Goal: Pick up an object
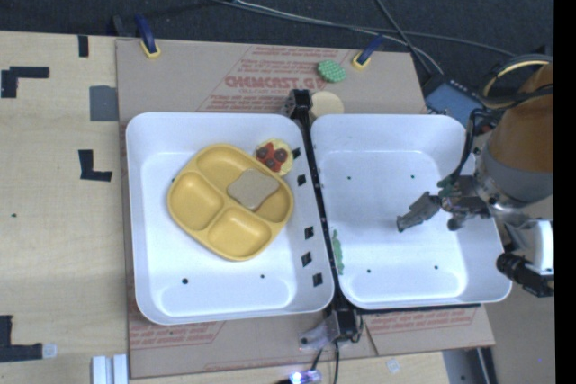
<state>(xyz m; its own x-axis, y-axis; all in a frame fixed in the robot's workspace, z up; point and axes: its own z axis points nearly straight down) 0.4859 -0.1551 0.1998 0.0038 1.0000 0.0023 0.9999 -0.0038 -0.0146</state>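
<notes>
Big yellow divided plate (209,213) sitting in the left bin (148,193), looks like light stiff plastic, slick and too wide to pinch anywhere but the raised rim. Smaller tan slice of toast (252,189) lying flat on 1 of its sections, probably light and thin, so best grabbed across the edges, plus a little red-and-yellow toy (273,155) touching the plate's far rim. Gripper (416,217) over in the right bin (396,148), well apart from all 3, holding nothing, and can't tell if the fingers are spread or closed.
</notes>
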